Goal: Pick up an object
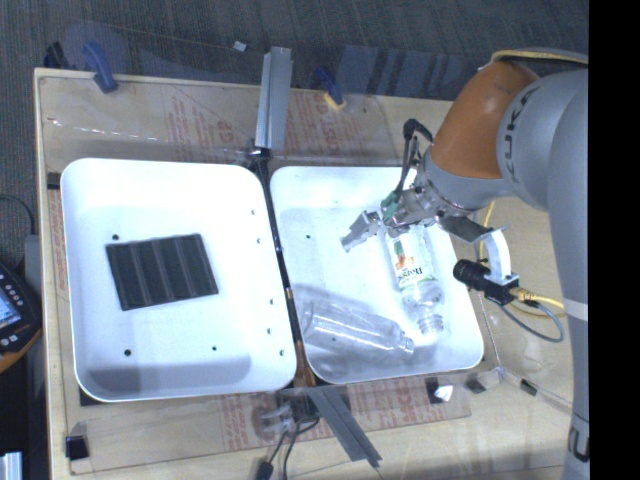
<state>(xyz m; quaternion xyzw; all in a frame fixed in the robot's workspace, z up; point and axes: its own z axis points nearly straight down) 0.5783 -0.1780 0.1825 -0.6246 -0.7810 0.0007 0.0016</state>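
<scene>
In the right bin point(322, 190) a clear plastic bottle with a white and orange label point(411, 270) lies lengthwise, its neck toward the front edge. A second clear bottle without a label point(352, 329) lies across the bin's front. My gripper point(377, 224) hangs over the bin's middle, at the far end of the labelled bottle and just left of it. Nothing shows between its tips. The arm's orange band point(480, 128) and grey wrist stand over the bin's back right corner.
The left bin point(95, 193) holds a dark ribbed rectangular panel point(162, 270). A metal bar point(272, 98) rises between the two bins at the back. A black connector with a yellow cable point(490, 278) hangs beside the right bin's right rim.
</scene>
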